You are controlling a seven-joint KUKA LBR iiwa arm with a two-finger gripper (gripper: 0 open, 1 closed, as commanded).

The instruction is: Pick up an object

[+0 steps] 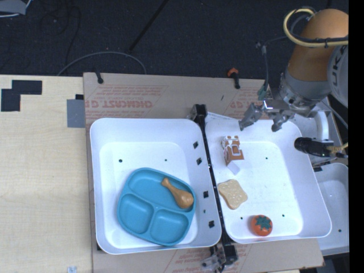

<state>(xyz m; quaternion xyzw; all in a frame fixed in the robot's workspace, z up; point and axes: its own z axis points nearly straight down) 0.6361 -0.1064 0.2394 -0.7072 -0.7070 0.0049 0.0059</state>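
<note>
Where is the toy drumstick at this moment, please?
The drumstick lies in the left bin, on the blue divided plate, at the plate's upper right.

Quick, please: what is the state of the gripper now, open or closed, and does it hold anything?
Gripper: open, holding nothing, above the far edge of the right bin.

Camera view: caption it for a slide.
Tool open above right bin holding toast, tomato; drumstick on blue tray.
</note>
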